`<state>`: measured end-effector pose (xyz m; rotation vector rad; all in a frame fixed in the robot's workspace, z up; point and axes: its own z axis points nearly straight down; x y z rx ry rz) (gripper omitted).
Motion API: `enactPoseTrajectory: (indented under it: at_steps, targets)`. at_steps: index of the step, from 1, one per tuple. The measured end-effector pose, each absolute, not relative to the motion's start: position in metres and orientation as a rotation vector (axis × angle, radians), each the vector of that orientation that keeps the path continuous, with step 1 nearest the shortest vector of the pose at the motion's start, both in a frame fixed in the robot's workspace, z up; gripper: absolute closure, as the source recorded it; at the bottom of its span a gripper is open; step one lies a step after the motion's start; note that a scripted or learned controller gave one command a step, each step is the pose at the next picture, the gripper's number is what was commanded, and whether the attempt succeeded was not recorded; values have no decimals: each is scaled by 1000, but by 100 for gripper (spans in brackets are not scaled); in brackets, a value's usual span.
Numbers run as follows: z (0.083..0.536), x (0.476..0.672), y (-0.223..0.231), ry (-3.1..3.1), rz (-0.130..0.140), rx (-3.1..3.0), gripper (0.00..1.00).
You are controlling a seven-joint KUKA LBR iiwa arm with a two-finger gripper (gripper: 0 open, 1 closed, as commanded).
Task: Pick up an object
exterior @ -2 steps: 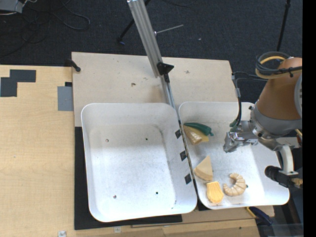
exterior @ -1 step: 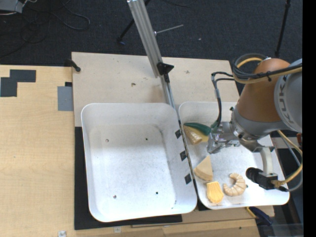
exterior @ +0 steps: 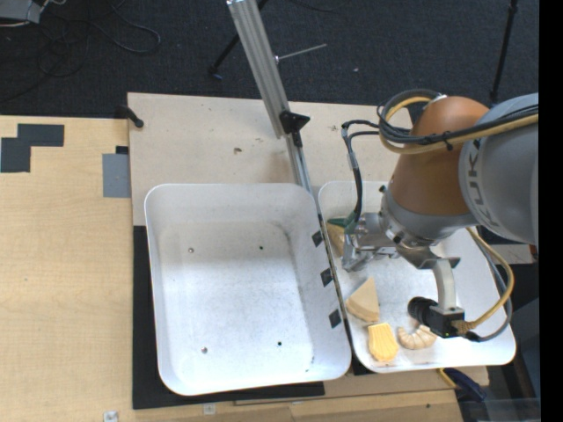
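Gripper state: I cannot tell, since the orange and grey arm hangs over it low in the right bin. Nearest the front rim lie a yellow block and, just beside it, a pale curved piece. Behind them sits a tan wedge, close to the gripper. Farther back, a tan object shows partly at the wall shared with the left bin.
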<state>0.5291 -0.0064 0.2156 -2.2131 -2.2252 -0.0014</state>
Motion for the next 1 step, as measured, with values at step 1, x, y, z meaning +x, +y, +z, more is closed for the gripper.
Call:
enactPoseTrajectory:
  at_steps: [1]
  targets:
    - [214, 518, 45, -2223, 3, -2212, 100]
